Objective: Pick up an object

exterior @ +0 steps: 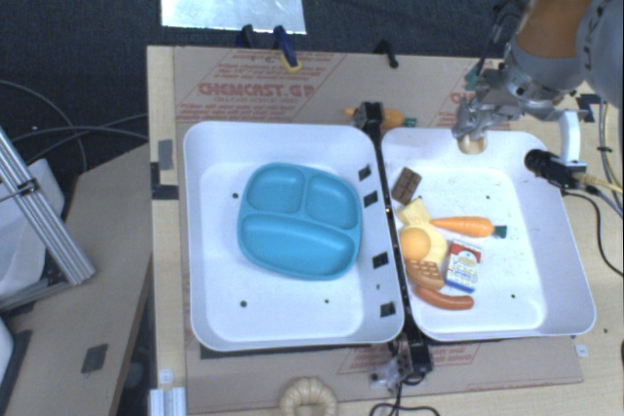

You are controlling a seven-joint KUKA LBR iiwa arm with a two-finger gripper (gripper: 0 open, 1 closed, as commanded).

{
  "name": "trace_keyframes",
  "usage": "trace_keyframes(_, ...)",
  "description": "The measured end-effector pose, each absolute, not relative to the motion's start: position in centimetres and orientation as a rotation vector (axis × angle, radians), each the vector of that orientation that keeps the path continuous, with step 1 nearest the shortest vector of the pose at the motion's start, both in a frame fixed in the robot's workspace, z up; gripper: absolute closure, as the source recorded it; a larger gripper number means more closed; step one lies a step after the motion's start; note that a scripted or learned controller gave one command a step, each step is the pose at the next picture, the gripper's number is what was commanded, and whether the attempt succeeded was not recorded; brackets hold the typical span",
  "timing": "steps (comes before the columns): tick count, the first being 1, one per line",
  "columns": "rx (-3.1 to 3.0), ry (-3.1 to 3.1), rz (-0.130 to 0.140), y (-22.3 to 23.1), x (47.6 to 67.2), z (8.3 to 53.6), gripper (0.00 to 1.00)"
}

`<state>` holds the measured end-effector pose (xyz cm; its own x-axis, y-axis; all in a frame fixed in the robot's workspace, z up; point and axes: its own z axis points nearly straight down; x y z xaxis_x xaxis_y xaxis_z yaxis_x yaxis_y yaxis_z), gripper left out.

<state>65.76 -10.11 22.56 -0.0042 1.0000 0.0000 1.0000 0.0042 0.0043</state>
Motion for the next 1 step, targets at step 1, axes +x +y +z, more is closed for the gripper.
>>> trace_keyframes(1,2.212,2.229,0.002,-5.46,63.51,23.59,1.0)
